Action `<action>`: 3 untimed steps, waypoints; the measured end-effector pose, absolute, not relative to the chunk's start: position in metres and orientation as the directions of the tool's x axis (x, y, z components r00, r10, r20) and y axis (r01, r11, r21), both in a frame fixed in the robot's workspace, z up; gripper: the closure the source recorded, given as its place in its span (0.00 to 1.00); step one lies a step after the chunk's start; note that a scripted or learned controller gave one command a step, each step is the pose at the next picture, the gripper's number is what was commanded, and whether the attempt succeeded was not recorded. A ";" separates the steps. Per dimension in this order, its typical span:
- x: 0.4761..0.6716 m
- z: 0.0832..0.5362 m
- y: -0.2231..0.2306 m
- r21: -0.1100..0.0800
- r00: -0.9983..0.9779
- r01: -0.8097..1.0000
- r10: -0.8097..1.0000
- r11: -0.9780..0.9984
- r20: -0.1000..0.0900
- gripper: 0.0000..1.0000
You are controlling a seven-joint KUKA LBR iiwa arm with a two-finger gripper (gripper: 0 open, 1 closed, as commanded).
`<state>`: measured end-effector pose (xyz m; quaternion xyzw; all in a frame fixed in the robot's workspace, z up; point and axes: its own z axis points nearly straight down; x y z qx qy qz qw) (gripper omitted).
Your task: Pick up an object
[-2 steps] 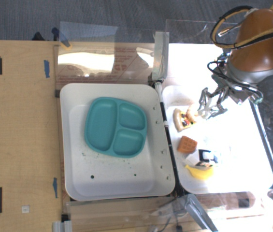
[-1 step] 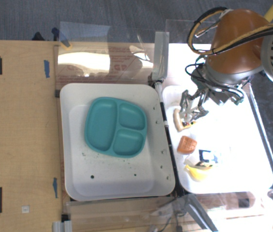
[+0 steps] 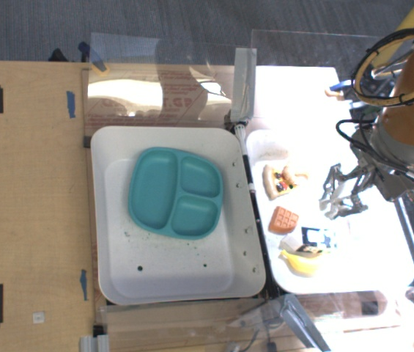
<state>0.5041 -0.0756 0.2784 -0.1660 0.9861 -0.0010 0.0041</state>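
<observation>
My gripper (image 3: 342,195) hangs over the right bin (image 3: 368,270), right of the objects, and stands open with nothing between its fingers. To its left lies a small tan toy food piece with red and yellow bits (image 3: 280,181). An orange waffle-like block (image 3: 284,219) rests below that. A blue and white item (image 3: 316,237) sits just below and left of the gripper, beside a yellow banana (image 3: 300,262) near the bin's front.
The left bin (image 3: 111,270) holds a teal divided plate (image 3: 175,192). A raised divider (image 3: 252,196) separates the two bins. Brown board (image 3: 27,196) covers the bench to the left. The arm's cables (image 3: 382,64) hang at the upper right.
</observation>
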 end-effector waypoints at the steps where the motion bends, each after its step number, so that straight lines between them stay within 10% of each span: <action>1: 0.510 0.303 -0.122 -0.007 -0.737 -0.676 -0.676 0.737 -0.006 1.00; 2: 0.514 0.306 -0.130 -0.006 -0.366 -0.931 -0.931 0.366 -0.004 1.00; 3: 0.482 0.299 -0.180 -0.002 -0.429 -0.903 -0.903 0.429 -0.001 1.00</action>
